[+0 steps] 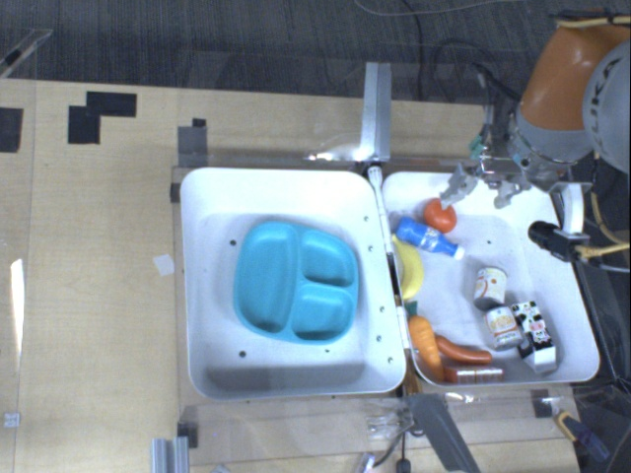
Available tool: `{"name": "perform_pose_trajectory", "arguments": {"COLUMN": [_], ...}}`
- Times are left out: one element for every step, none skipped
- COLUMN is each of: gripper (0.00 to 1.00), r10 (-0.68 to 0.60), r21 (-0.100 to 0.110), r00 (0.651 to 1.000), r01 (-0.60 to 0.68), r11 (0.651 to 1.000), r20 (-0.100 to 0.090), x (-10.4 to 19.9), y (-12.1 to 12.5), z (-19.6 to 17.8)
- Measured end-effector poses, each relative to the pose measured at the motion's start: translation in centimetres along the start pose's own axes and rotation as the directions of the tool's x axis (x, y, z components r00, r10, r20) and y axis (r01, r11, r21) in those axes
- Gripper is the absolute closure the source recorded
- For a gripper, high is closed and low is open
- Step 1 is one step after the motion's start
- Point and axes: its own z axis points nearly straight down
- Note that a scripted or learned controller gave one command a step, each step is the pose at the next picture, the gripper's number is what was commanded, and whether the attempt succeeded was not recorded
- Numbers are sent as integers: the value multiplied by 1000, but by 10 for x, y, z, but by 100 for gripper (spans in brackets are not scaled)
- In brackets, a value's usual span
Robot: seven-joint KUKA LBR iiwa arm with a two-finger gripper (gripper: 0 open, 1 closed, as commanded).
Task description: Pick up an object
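While your tool point(480, 185) hangs spread and unloaded over the right bin's point(582, 348) back edge, note the contents: a glossy orange-red rounded item point(440, 215) just beside one finger, a blue bottle point(426, 238), a curved banana point(410, 271), a tapered carrot point(425, 337), and small printed cartons point(530, 331) whose lettering is illegible. A moulded blue divided tray point(295, 280) fills the left bin point(207, 363).

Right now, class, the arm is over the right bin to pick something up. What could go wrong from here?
1. The gripper hangs near the bin's far wall, so a descent may clip the rim.
2. The orange ball is round and touches the blue bottle; it could roll away.
3. The banana lies against the divider, hard to straddle.
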Motion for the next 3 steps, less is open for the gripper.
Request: {"name": "perform_pose_trajectory", "arguments": {"gripper": [0, 0, 100], "r10": [-63, -82, -89], "r21": [-4, -8, -13], "r00": [998, 997, 996], "r01": [63, 82, 89], "r11": [998, 997, 996], "r20": [0, 1, 2], "x": [0, -23, -21], "y": [0, 34, 37], "z": [94, 115, 104]}}
